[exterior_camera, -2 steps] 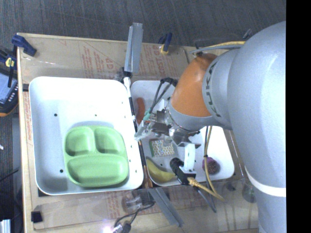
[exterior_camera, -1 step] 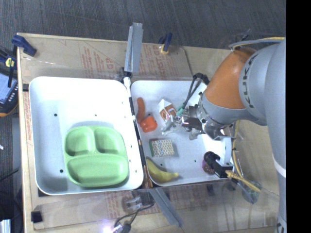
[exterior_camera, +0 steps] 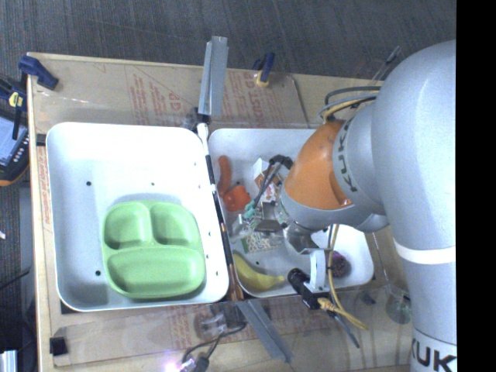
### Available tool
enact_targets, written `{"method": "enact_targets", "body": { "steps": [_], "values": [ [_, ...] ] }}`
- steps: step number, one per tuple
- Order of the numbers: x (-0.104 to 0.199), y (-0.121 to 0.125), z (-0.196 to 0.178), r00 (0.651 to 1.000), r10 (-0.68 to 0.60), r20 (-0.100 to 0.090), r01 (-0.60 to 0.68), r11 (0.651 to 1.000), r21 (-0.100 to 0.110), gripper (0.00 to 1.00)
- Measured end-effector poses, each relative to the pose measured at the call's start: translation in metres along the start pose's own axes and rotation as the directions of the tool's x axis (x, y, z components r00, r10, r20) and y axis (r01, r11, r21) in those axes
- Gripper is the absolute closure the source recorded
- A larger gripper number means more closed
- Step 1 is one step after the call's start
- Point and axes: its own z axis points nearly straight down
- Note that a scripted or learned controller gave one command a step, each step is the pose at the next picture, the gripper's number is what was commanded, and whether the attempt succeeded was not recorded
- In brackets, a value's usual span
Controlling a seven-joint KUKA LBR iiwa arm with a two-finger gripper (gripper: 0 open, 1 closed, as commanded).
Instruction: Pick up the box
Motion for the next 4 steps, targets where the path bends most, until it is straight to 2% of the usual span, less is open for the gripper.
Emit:
{"method": "enact_targets", "body": {
  "steps": [1,2,3,4],
  "values": [
    [0.001,0.000,-0.009,1.000,-0.004,-0.001,0.004,1.000,0.003,1.00],
    [0.000,0.000,-0.009,1.000,-0.004,0.001,0.004,1.000,0.002,0.00],
    [-0.007,0.001,0.011,0.989,-0.148,0.003,0.148,0.989,-0.011,0.00],
    [-0.006,0.003,0.000,0.988,-0.153,0.001,0.153,0.988,-0.012,1.00]
  ]
}}
